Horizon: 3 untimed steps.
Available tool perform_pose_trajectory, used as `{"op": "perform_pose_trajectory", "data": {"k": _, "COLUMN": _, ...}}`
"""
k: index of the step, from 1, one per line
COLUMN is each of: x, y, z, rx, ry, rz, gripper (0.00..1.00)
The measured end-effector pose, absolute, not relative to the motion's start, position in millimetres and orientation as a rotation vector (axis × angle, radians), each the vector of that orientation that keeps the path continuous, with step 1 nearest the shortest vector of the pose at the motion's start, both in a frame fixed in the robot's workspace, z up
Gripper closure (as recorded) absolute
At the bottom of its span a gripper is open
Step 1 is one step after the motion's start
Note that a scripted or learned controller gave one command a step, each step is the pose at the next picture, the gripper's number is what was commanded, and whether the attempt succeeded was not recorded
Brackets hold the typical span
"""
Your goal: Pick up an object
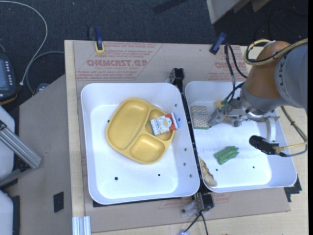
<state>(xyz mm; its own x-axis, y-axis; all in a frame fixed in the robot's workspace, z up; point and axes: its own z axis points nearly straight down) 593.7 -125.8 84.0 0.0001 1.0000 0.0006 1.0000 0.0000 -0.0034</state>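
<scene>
My gripper (218,117) hangs low over the back left part of the right bin (281,177). Its tip is right beside a small greyish checked pad (199,116) that lies against the bin's left wall. A green pod-like piece (226,154) lies on the bin floor, in front of the gripper and apart from it. A pale banana-shaped object (207,172) rests in the front left corner of the same bin. In the left bin (98,180) a yellow divided plate (128,131) carries a small white, blue and red carton (163,124) on its right side.
The grey arm with its orange band (264,75) reaches in from the right above the right bin's back edge. A black cable fitting (262,144) sticks out over the bin's right half. Clamps (99,47) hold the cardboard sheet under the bins.
</scene>
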Motion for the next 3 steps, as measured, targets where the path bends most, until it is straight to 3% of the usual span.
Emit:
{"op": "perform_pose_trajectory", "data": {"k": 1, "x": 594.4, "y": -125.9, "z": 95.3, "rx": -2.222, "ry": -2.220, "rz": 0.000, "gripper": 1.00}}
{"op": "perform_pose_trajectory", "data": {"k": 3, "x": 595.4, "y": -122.0, "z": 195.8, "rx": -2.223, "ry": -2.227, "rz": -0.005, "gripper": 1.00}}
